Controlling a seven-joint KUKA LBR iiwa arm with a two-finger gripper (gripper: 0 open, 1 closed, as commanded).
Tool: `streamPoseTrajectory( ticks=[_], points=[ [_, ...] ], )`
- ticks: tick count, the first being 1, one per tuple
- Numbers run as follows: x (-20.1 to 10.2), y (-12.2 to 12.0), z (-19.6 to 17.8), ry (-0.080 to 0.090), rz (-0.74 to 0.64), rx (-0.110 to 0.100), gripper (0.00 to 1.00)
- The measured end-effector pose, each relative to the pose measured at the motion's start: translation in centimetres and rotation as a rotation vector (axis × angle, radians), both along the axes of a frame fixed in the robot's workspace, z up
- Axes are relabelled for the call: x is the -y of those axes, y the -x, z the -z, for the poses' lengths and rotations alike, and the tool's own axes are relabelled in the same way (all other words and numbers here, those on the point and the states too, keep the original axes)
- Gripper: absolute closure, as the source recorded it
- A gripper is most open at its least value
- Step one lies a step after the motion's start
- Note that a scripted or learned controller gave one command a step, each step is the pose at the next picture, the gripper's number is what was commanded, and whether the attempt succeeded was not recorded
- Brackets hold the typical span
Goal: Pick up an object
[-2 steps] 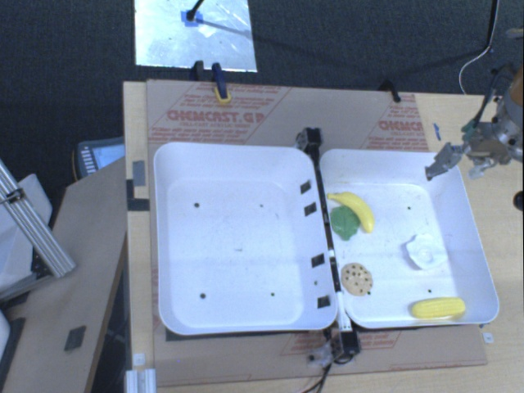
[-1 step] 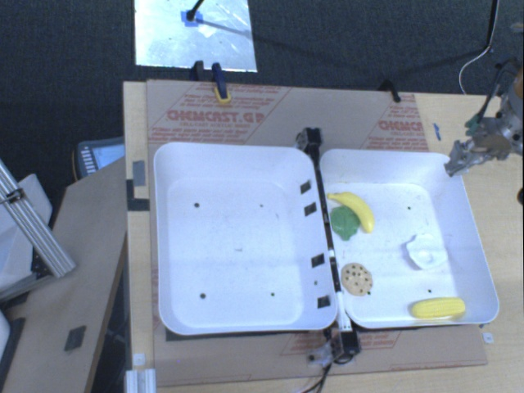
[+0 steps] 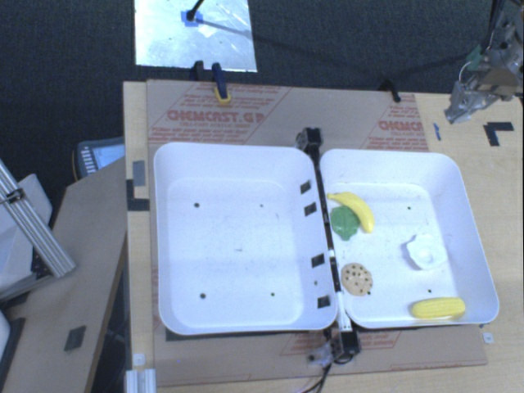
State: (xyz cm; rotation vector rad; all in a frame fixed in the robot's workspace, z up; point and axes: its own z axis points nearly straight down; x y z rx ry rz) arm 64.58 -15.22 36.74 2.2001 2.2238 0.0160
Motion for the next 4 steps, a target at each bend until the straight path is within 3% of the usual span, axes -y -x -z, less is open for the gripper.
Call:
streamPoseTrajectory(
  ticks=[1, 2, 3, 4],
  points=[
    [-5.6, -2.5, -4.3, -0.002, 0.000, -0.008, 1.00],
    [-10.1, -2.3, -8.3, -0.003, 0.001, -0.009, 1.00],
    [-16.5, -0.9, -15.7, -0.004, -0.001, -0.006, 1.00],
    [-21.6, 3.5, -16.9, -0.004, 0.001, -0.013, 1.00]
  ],
)
